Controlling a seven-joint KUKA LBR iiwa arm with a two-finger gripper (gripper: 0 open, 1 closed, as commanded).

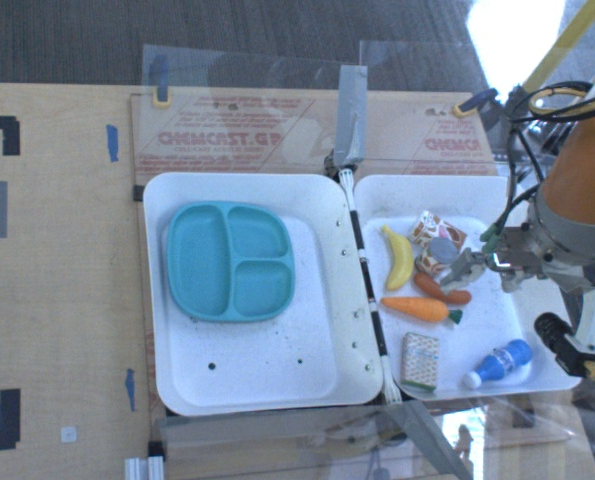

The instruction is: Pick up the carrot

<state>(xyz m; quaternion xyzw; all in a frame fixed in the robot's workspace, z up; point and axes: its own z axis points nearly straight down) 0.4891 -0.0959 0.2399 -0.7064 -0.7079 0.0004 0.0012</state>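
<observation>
The carrot (417, 308) lies flat in the right bin (537, 196), near its middle, its green stem end pointing right. Just above it lies a smaller reddish sausage-like piece (442, 289), touching or nearly touching it. The gripper (474, 265) hangs low over that piece, above and right of the carrot; its fingers look slightly parted and hold nothing, though the view is too blurred to be sure. A banana (399, 257) lies to the left, and a blue bottle (499, 363) sits near the bin's lower right.

Two bins (177, 388) (white), one plate (230, 261).
</observation>
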